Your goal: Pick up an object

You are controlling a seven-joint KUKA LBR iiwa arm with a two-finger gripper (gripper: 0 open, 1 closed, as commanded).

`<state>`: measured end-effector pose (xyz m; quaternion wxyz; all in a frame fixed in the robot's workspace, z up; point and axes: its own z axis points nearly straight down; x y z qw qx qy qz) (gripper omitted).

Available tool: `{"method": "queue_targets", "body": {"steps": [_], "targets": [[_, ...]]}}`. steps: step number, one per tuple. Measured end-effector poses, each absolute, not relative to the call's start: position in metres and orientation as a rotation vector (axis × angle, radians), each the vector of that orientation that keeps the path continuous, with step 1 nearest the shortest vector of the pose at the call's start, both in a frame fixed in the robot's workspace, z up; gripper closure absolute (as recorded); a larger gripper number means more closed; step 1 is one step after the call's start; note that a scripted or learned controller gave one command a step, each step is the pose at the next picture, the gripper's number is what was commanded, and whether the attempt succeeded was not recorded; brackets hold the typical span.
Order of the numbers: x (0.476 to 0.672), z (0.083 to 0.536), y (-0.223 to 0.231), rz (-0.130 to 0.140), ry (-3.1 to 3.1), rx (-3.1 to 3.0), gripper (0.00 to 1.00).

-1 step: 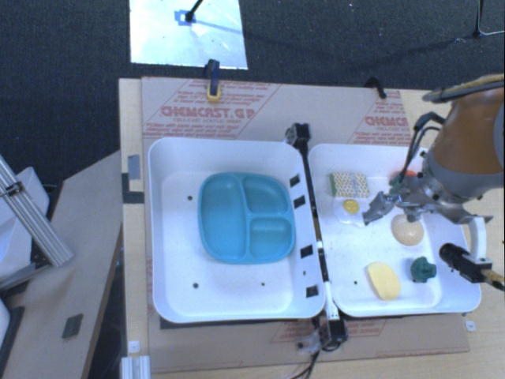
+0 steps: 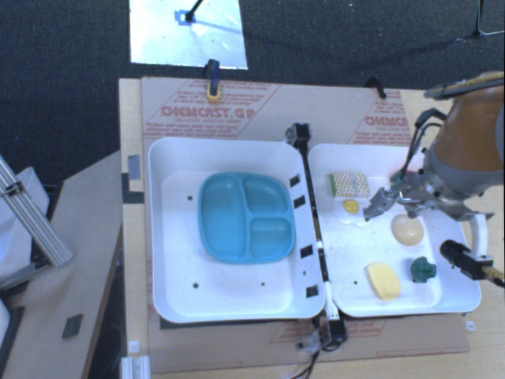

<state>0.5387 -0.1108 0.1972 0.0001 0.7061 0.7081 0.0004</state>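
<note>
Even, cool bluish light from above, white bins (image 2: 237,152) bright but not blown out, strong glare on metal sheet (image 2: 188,20) at top, soft faint shadows, dark floor (image 2: 55,54) nearly black, overall slightly soft and grainy

Grey arm (image 2: 465,144), end effector (image 2: 377,204) low.

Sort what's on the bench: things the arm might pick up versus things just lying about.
Candidates for picking, in the right bin:
patterned pad
small yellow piece
cream egg-shaped object
yellow block
dark green object

Lying about:
blue divided tray
yellow clamp
</note>
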Motion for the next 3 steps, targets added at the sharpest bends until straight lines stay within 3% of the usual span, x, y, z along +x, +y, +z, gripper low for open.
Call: {"method": "queue_targets", "body": {"steps": [3], "targets": [[0.543, 0.083, -0.111, -0.001, 2.223, 2.222, 0.0]]}}
